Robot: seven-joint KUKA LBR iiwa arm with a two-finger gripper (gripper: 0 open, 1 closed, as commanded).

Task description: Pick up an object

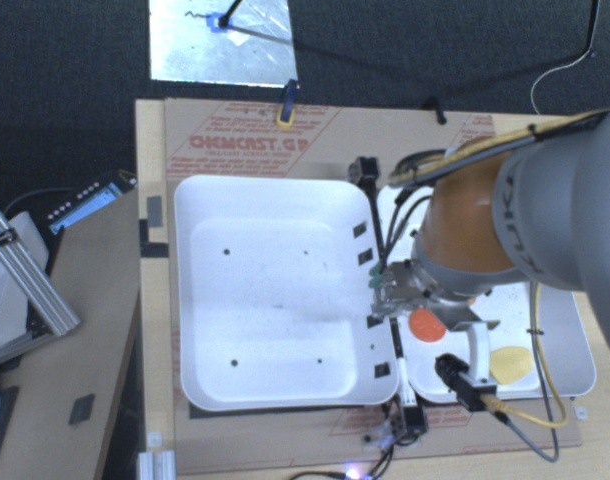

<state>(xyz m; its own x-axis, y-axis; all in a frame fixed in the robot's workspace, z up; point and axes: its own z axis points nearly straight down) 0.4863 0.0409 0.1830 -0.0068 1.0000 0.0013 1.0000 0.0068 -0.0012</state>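
Objects, an orange-red disc point(427, 325) and a yellow piece point(511, 364), are seen in the right bin point(575, 368) beneath the arm point(505, 218); a grasp could be missed, since the gripper's state cannot be told.

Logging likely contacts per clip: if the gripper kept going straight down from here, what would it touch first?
Probably the orange object lying in the right bin. The gripper seems to hang right over it, though height cannot be judged from this slanted view.
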